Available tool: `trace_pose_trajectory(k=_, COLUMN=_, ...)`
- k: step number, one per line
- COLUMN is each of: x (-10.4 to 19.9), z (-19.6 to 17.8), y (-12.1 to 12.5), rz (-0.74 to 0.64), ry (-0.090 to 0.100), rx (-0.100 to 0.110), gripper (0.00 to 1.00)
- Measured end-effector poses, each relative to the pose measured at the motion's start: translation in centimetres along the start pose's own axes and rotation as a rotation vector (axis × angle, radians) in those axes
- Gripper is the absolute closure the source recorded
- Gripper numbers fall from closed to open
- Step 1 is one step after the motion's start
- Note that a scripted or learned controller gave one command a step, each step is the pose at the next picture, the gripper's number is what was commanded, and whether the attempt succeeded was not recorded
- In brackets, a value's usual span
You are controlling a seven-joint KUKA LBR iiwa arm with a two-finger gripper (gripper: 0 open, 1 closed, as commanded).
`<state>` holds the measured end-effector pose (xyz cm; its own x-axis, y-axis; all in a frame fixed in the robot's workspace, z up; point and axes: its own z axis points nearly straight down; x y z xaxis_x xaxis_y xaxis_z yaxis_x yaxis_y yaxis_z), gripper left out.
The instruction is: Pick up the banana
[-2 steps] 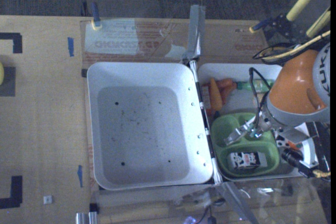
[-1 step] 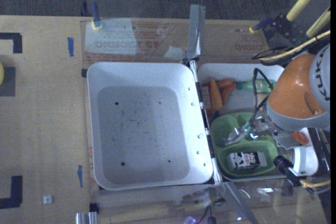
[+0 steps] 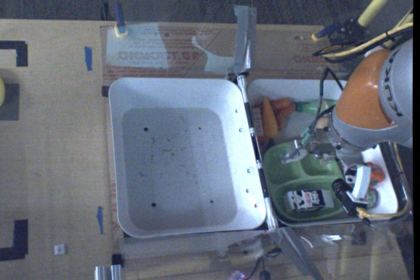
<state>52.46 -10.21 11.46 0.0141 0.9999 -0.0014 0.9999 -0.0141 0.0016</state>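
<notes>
One pincer (image 3: 314, 145) hangs above a green tray (image 3: 287, 175) (right bin (image 3: 289, 84)).

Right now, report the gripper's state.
Gripper: cannot be told; it sits low over the green tray in the right bin, and no banana can be made out there.

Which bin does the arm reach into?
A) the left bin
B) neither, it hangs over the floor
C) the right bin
C: the arm hangs over the right bin, above the green tray and the orange things lying there.
</notes>
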Motion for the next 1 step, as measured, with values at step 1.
trace_pose_trajectory(k=1, x=4.18, z=-7.04, y=3.29, rz=-0.378, ry=0.0, rx=-0.002, gripper=0.0)
